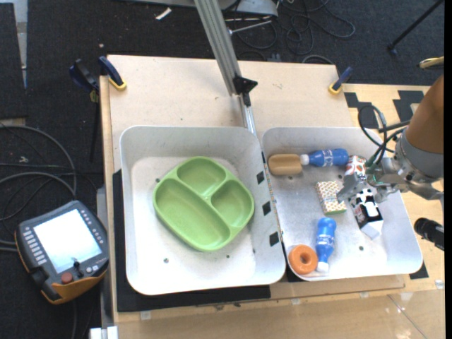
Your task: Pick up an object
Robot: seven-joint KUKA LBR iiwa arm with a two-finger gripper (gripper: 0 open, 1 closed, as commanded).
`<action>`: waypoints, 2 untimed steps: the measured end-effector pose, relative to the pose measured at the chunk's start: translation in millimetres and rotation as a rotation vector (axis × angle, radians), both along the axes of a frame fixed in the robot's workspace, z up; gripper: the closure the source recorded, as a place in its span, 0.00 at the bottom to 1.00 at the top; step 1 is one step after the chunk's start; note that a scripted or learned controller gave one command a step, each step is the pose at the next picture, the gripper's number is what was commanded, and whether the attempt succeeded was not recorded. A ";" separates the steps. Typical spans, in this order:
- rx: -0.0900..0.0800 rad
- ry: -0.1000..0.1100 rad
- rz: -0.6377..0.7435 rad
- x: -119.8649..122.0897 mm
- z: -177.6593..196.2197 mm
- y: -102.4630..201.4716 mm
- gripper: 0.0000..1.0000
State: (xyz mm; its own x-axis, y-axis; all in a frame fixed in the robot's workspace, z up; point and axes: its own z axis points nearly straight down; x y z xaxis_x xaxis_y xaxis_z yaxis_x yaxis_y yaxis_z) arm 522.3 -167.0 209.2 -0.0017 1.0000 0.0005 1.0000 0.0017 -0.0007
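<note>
Closest to me in the right bin (402,256) sit an orange ring (304,258) and a small blue bottle (325,234); next comes my gripper (361,193), low beside a patterned block (329,195); I cannot tell how its fingers stand; it may bump the block away; farther back lies a bigger blue bottle (326,157).

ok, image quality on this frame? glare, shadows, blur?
Camera view: even, diffuse light; soft shadows under the green plate and the orange ring. Both white bins are bright, right bin near washed out, no hard glare. Gripper area is cluttered and slightly soft; the rest is sharp.
</note>
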 end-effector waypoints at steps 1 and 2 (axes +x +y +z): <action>0.000 -0.001 -0.001 0.0 0.1 -0.1 0.00; 0.001 0.006 -0.003 -7.9 -61.7 1.5 0.00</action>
